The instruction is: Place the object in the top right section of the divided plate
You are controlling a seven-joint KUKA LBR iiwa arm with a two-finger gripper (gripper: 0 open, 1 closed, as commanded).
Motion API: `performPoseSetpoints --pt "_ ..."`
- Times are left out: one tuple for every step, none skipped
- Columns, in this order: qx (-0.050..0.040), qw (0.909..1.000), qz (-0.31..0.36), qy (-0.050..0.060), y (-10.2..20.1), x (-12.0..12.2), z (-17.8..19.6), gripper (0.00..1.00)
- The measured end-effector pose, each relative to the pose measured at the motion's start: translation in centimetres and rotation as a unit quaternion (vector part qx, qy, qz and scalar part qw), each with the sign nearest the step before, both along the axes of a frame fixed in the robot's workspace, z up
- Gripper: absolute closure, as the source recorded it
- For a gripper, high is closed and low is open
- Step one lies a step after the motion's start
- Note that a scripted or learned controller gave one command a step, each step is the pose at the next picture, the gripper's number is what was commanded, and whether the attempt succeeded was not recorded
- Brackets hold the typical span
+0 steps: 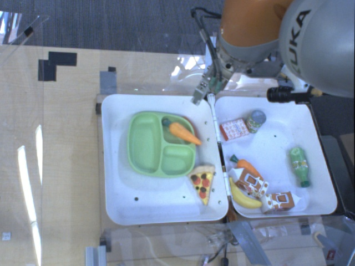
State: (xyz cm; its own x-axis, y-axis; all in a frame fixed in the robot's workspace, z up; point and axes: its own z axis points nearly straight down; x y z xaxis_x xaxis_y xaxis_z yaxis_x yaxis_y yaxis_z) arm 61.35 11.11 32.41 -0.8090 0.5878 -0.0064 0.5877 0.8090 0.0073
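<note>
Bright, even light; glare streaks on the bench (pixel 33 165); soft focus.

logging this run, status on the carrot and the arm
Gripper above the bins' far edge. Carrot lies in top right section of green divided plate. Pizza slice beside plate, not in the way.

1. The arm (pixel 310 32) comes in from the upper right of the camera view, big grey housing up front.
2. Its orange band (pixel 255 10) sits above the wrist, near the top edge.
3. The gripper (pixel 206 90) hangs below, angled down and left; can't make out much of its tip, too small and blurry.
</note>
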Motion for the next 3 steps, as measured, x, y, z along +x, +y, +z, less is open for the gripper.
performPoseSetpoints --pt "0.0001 0.9978 -0.066 0.002 2.2 1.2 -8.4 1.0" --pt "0.0034 0.995 -0.1 -0.007 3.2 -1.0 -20.2 1.0" --pt "-0.0002 0.999 -0.045 0.002 -4.7 -7.2 -13.9 1.0"
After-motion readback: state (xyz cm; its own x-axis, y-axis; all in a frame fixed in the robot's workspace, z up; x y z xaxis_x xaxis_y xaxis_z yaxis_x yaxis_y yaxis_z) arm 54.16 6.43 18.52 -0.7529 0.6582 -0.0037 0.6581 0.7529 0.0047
